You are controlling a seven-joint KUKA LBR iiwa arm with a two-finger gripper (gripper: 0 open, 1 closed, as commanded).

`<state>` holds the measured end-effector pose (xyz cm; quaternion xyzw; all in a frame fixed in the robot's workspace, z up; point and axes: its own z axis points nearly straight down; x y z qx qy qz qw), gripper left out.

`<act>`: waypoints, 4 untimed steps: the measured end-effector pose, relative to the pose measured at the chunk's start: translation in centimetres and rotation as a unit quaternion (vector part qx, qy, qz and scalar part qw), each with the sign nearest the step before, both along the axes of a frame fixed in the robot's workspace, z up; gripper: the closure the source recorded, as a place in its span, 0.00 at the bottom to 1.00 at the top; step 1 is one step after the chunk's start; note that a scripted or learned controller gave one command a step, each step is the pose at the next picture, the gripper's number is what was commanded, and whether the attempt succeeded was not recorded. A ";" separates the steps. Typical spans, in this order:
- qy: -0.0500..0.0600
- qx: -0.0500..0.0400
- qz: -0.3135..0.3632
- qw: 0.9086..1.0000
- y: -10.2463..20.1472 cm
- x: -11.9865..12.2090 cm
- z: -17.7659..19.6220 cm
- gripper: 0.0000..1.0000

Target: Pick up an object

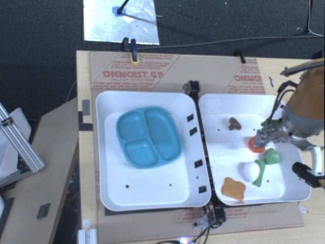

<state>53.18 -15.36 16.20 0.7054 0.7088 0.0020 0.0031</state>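
I see my arm point(304, 105) as grey with a broad orange band above the wrist and a black cable looped alongside it.

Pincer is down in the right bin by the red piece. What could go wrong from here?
1. The pincer sits at the red piece with the green object and white egg close by; it may nudge them.
2. The red piece looks low and flat, so it could slip out.
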 end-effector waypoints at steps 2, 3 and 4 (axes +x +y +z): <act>0.000 0.000 0.000 1.000 0.2 1.0 10.3 1.00; 0.002 0.001 0.002 1.000 4.3 2.7 9.3 1.00; 0.003 0.002 0.003 1.000 9.5 4.7 7.8 1.00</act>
